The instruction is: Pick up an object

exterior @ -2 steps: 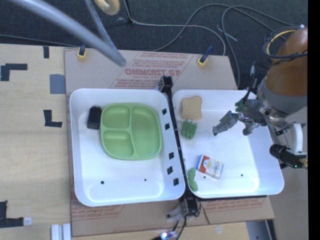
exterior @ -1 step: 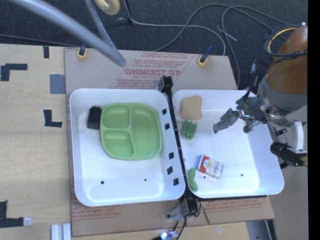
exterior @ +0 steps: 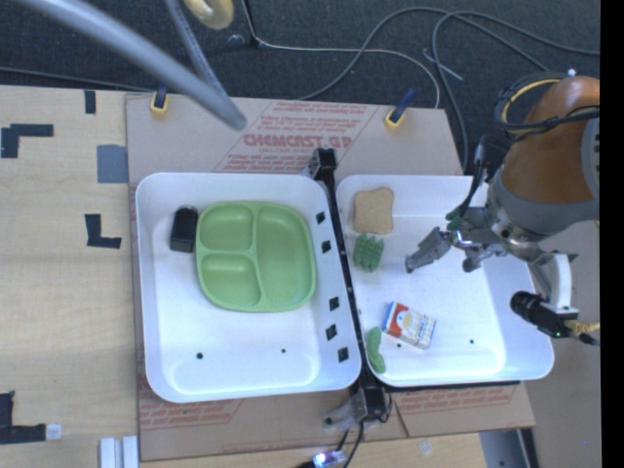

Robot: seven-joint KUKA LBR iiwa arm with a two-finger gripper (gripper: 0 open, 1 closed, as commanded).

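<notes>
My gripper (exterior: 441, 250) hangs over the middle of the right bin (exterior: 487, 359), with nothing visibly between its fingers. A tan slice of bread (exterior: 373, 210) lies at that bin's far left corner. Just below it sits a small green ridged piece (exterior: 368, 253). A small carton with red, white and blue print (exterior: 409, 325) lies nearer the front, below and left of the gripper. A green pod-shaped item (exterior: 375, 349) rests against the bin's left wall near the front.
The left bin (exterior: 224, 369) holds a green divided plate (exterior: 256, 256) and a small black block (exterior: 183, 229) beside it. A black divider (exterior: 336, 271) runs between the bins. Cables cross the dark floor behind the bench.
</notes>
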